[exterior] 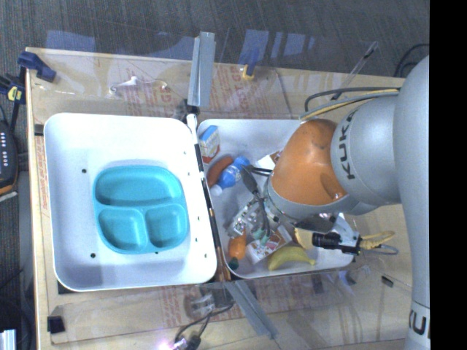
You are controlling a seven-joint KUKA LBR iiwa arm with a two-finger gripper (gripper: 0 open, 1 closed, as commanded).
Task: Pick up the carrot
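Two shallow white bins are seen side by side on the bench [109,79]. In the left bin [66,195] one turquoise tray [142,208] with three compartments is laid; bare white floor is left all round it, widest toward the bin's upper and left walls. The right bin [255,130] is crowded, and much of it is covered by the grey arm [379,152] and its orange band [310,162], which reach in from the right.

One carrot [237,248] is found in the right bin's lower left corner, just beside the wall shared with the left bin and close to the bin's lower rim. One banana [290,257] lies along the lower rim, just to the right of the carrot, with a small packet [263,249] between the two. One brown rounded item [219,170] lies against the dividing wall higher up, one blue and white bottle [230,175] touches it, and one small carton [209,141] stands in the upper left corner.

The gripper [254,221] is pointed down among the clutter, above and slightly right of the carrot. Whether its fingers are spread or closed cannot be told, as they are lost among the things beneath them. Little open room is left round the carrot: walls on two sides, clutter on the others.
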